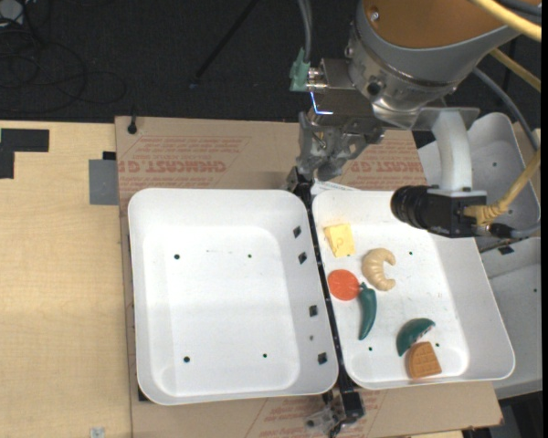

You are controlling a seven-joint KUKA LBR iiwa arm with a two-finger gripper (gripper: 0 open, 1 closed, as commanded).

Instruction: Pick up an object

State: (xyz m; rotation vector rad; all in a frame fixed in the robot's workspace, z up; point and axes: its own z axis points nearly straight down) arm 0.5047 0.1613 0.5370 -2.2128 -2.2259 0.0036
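Nearest me in the right bin (489, 336) sit a waffle piece (424, 360), croissant (380, 268) and cheese block (339, 240). My gripper (303, 179) hangs over the far rim; its state I cannot tell. I'd centre over one item before descending.

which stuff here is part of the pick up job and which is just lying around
Part of the job:
gripper
right bin
yellow block
croissant
orange disc
dark green pepper
teal curved piece
brown bread slice

Just lying about:
left bin
cardboard sheet
cables
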